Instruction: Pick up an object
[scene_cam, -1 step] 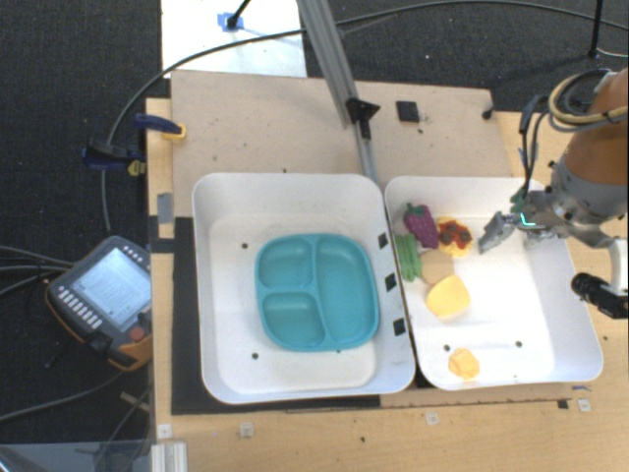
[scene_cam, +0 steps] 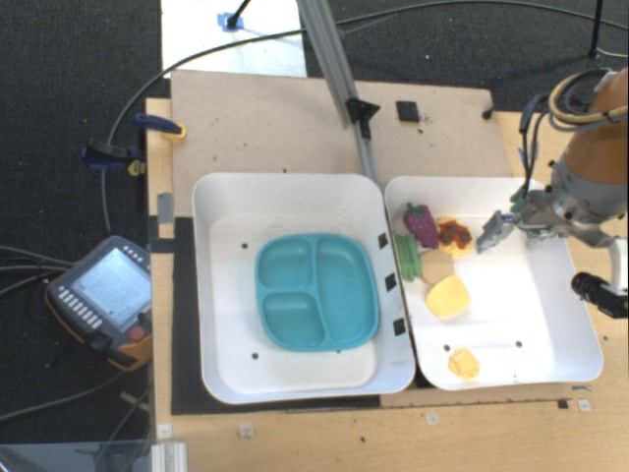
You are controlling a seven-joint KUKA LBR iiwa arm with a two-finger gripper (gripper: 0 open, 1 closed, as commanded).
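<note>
My fingers hang over the right bin, near its upper middle, with my grey wrist and orange band reaching in from the right edge. The tips point left and down toward the cluster of toys, but nothing sits between them. Whether they are spread or closed I cannot tell at this size.

The toys lie along the left side of the right bin. A purple grape bunch is the uppermost, close to the bin's left wall. Just right of it is a small red and orange piece, the thing nearest my fingers, though apart from them. A green pod lies lengthwise against the left wall, below the grapes. Beside it is a tan piece, and touching that from below is a larger yellow piece. Well apart from these, near the bin's lower edge, rests a small yellow-orange piece.

The left bin holds a teal tray with three compartments, lying flat in its middle.

Both bins rest side by side on the tabletop. A pendant with a lit screen lies off to the left, on the dark floor.
</note>
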